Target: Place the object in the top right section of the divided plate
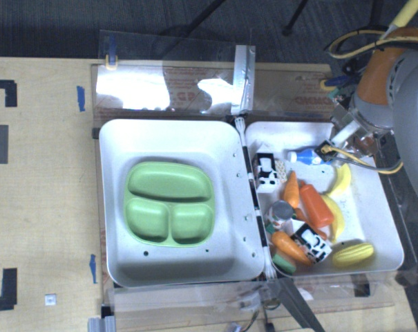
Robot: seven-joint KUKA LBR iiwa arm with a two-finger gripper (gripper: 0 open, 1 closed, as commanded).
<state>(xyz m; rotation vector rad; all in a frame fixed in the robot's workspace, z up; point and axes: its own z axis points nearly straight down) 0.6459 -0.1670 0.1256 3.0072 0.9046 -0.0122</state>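
Step in hand: you are at the start, by my reading; nothing lies on the divided plate (170, 202) and no object has been lifted clear of the right bin (387, 221)
Arm: the grey arm (402, 81) with its orange band sits over the far right corner of the right bin
Gripper: the gripper (327, 150) is low over the bin's far edge, just beside the blue and white bottle (305, 157); whether it is spread, pressed together or pinching anything, you cannot tell from this view
Task's thing: the task does not name it, so treat it as one of the heaped pieces in the right bin
Left bin: the left bin (119, 144) holds the green divided plate, one long section on the far side and two smaller ones on the near side
Right bin: bottle, yellow banana (340, 182), orange carrot (314, 206), a black and white cow toy (265, 171), a yellow lemon (352, 254), packed close and touching
Next move: you need a firm hold on a single piece, then a carry across the bin wall to the plate's top right part
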